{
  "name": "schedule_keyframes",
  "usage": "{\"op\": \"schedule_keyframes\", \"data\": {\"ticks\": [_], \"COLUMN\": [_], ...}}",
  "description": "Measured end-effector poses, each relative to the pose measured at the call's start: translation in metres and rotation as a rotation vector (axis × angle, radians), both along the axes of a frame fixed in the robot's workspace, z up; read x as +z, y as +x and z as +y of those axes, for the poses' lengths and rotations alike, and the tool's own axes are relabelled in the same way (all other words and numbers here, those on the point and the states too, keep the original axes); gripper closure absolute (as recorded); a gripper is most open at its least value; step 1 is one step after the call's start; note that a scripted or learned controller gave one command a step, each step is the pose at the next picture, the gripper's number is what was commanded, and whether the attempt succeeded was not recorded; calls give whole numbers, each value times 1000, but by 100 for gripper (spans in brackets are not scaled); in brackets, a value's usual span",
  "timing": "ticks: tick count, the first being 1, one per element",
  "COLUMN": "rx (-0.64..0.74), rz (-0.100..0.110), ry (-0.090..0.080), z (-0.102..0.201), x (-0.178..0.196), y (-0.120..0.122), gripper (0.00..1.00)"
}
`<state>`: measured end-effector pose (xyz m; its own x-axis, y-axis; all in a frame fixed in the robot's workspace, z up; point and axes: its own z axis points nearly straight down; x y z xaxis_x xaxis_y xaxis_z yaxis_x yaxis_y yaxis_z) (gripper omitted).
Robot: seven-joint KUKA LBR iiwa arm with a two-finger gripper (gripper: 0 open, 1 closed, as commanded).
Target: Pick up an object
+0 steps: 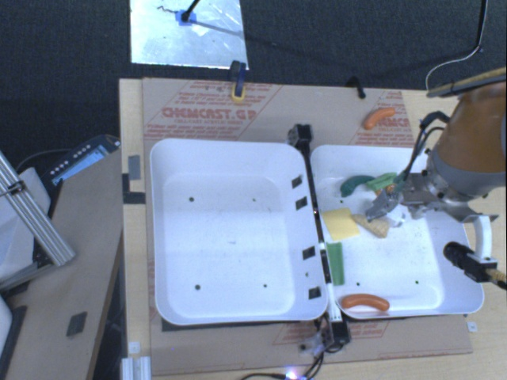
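Gripper (383, 206) of the grey arm (467, 157) hangs low over the right bin (451, 287), its metal tip just above a tan wedge-shaped piece (375, 226) lying near the bin's middle. Whether the tip touches that piece cannot be told, and the tooling is too small and blurred to show if it stands spread or closed. A yellow block (340, 223) lies just left of the tan piece, touching or nearly touching it. A teal curved object (356, 184) and a green item (383, 182) lie just behind the gripper, the green one partly hidden by the wrist. A green bar (335, 263) lies along the bin's left wall, and an orange sausage-shaped object (365, 302) lies at the near edge. Another orange sausage (379, 117) rests on the cardboard behind the bin. The left bin (170, 165) sits beside it.
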<state>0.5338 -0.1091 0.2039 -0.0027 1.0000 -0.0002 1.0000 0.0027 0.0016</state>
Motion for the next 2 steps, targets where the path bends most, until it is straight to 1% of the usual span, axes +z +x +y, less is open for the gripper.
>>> {"op": "schedule_keyframes", "data": {"ticks": [1, 2], "rx": [2, 2], "rz": [-3, -13], "ry": [0, -3], "z": [0, -2], "x": [11, 121], "y": [1, 6], "gripper": [100, 100]}}
